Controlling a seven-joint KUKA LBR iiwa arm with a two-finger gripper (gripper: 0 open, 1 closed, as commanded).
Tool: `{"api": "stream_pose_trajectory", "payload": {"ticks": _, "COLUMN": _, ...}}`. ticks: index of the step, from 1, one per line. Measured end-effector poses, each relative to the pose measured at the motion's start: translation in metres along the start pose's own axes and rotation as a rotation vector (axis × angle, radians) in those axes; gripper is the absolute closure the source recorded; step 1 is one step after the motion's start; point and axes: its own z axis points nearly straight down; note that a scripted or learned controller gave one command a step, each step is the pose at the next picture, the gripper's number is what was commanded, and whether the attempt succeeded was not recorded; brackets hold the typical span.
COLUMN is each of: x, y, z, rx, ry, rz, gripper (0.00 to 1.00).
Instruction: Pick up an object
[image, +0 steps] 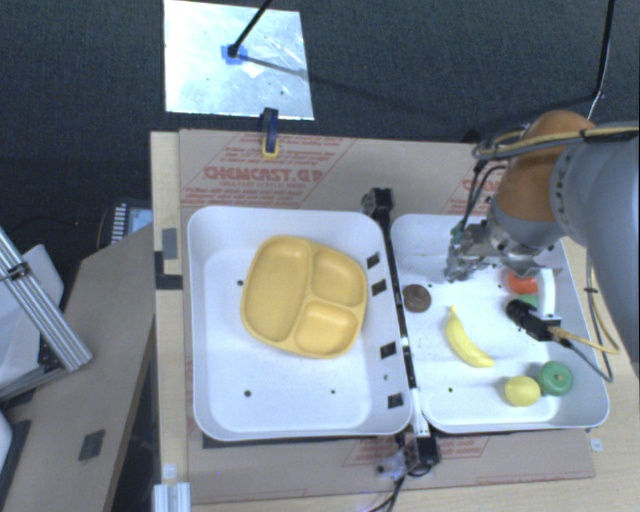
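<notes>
A: Where are the jaws seen?

B: They are seen low over the right bin, near its rear left part. Whether they are open or closed cannot be told.

A: What is found in that bin?

B: A banana is laid near the middle, a brown disc just left of it. A lemon and a green fruit are set at the front right, touching.

A: And the left bin?

B: A yellow tray with compartments is held there.

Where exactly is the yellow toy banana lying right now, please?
The yellow toy banana lies in the right-hand white bin, between the small brown disc and the yellow lemon.
</notes>
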Motion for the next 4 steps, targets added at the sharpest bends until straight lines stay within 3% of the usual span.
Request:
{"api": "stream_pose_trajectory", "payload": {"ticks": 2, "x": -0.006, "y": -0.002, "z": -0.124, "rx": -0.003, "ry": -0.001, "rz": -0.001, "gripper": 1.0}}
{"api": "stream_pose_trajectory", "payload": {"ticks": 3, "x": -0.006, "y": -0.001, "z": -0.138, "rx": 0.001, "ry": 0.0, "rz": -0.002, "gripper": 1.0}}
{"api": "stream_pose_trajectory", "payload": {"ticks": 4, "x": 0.041, "y": 0.005, "z": -0.143, "rx": 0.002, "ry": 0.002, "rz": -0.006, "gripper": 1.0}}
